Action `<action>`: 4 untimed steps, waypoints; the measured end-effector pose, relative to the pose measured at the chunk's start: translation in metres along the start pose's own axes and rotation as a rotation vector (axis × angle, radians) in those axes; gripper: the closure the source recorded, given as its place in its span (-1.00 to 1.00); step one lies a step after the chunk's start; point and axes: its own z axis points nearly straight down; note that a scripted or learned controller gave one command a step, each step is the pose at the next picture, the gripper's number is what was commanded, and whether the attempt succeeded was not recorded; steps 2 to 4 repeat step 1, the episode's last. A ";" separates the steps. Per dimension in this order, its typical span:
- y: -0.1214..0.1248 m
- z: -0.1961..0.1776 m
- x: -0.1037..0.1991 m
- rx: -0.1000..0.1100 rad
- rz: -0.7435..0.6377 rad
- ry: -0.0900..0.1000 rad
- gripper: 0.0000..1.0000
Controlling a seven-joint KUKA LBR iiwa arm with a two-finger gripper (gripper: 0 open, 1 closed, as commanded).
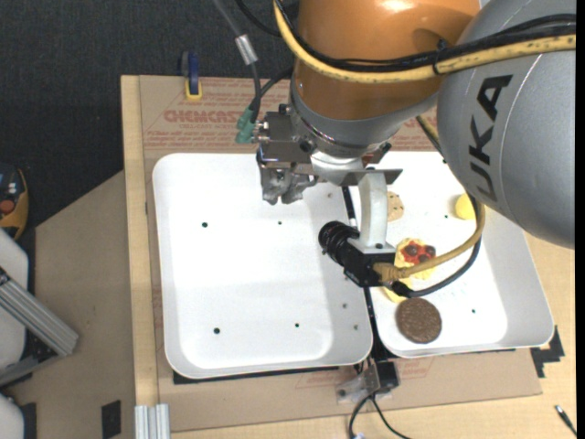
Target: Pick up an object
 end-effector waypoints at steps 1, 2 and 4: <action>-0.016 0.079 0.018 0.023 -0.001 -0.011 1.00; -0.016 0.079 0.018 0.023 -0.001 -0.011 1.00; -0.016 0.079 0.018 0.023 -0.001 -0.011 1.00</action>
